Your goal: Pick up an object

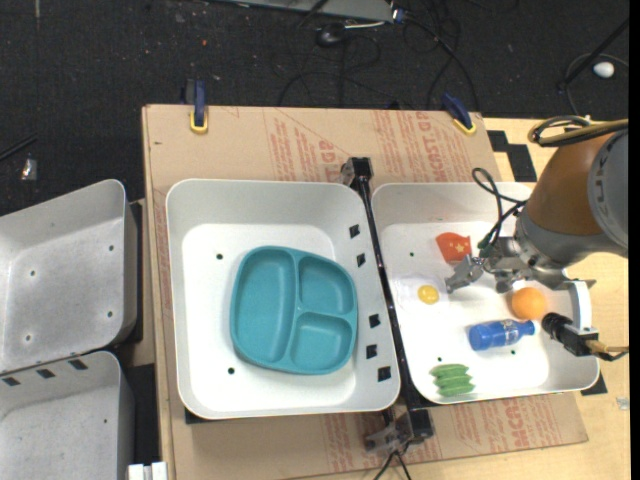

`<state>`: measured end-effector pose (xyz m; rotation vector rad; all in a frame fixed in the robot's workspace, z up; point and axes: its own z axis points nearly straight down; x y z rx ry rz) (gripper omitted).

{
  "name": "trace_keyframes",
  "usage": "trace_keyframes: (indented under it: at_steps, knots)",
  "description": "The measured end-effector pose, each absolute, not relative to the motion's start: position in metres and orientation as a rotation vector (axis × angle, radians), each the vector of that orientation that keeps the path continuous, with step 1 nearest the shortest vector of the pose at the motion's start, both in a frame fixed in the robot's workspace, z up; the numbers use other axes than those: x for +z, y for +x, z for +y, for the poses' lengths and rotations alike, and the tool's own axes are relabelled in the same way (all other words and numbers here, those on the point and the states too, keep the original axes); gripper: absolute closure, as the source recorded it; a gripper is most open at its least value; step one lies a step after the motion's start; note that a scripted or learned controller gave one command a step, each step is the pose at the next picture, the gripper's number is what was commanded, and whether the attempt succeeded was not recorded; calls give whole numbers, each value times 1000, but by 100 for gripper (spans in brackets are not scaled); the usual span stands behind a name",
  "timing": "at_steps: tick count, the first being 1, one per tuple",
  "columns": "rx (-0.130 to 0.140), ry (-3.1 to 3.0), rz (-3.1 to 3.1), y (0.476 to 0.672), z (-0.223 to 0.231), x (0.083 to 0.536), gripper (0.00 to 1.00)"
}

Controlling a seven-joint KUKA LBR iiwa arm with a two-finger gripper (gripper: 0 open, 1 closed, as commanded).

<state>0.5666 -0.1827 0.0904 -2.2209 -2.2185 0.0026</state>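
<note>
The right bin (pixel 400 213) holds several small objects. A red piece (pixel 452 244) lies near its middle, with a small yellow piece (pixel 428 294) to its lower left. An orange ball (pixel 528 302) sits by the arm's wrist, and a blue bottle (pixel 499 335) lies on its side just below the ball. A green ribbed object (pixel 451 378) rests near the front wall. My gripper (pixel 478 280) hangs low over the bin between the red piece and the orange ball. It is open, and nothing is between its fingers.
The left bin (pixel 190 228) holds a teal divided plate (pixel 294 310). A black divider (pixel 378 278) runs between the two bins. The grey and orange arm (pixel 575 203) covers the right bin's far right side. Two spare white bins (pixel 60 268) lie off the bench to the left.
</note>
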Motion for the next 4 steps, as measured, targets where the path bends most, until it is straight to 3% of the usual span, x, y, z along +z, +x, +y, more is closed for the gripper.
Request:
trace_keyframes:
  at_steps: [1, 2, 4]
  knots:
    - [0, -2223, -2220, 567, -183, 103, 100]
    - [-3, -2226, -2223, 560, -180, 152, 100]
    - [-3, -2224, -2227, 563, -192, 241, 100]
